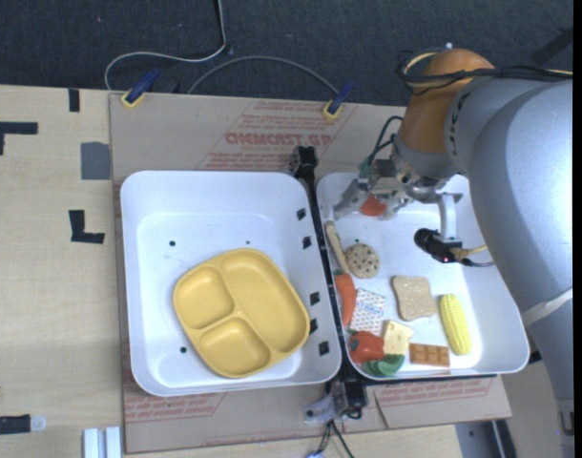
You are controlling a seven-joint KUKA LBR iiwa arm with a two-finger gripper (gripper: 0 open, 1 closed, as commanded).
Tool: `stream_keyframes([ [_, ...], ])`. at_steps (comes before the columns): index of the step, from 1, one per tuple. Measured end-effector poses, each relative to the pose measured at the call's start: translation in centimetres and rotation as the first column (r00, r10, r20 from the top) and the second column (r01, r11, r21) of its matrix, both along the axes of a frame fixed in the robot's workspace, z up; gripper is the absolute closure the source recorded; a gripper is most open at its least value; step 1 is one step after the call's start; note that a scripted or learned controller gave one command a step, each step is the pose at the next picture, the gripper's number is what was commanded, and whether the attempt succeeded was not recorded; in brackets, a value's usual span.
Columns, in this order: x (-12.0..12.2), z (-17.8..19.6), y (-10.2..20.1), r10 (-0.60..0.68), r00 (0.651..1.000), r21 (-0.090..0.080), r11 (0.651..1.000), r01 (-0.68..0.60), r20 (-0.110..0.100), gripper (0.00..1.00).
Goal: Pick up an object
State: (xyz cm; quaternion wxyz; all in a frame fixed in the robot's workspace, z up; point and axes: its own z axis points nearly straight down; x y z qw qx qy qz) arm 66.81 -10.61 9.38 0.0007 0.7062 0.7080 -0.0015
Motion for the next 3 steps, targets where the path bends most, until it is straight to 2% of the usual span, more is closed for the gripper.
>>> stream_keyframes([
  [1, 0.0, -1.0, -4.3, -0.005, 1.0, 0.0, 1.0, 0.005, 0.001, 0.0],
  [2, 0.0, -0.9, -1.9, -0.001, 1.0, 0.001, 1.0, 0.001, 0.0, 0.0],
  [3, 0.0, -1.0, -1.4, -0.002, 1.0, 0.001, 1.0, 0.002, 0.0, 0.0],
])
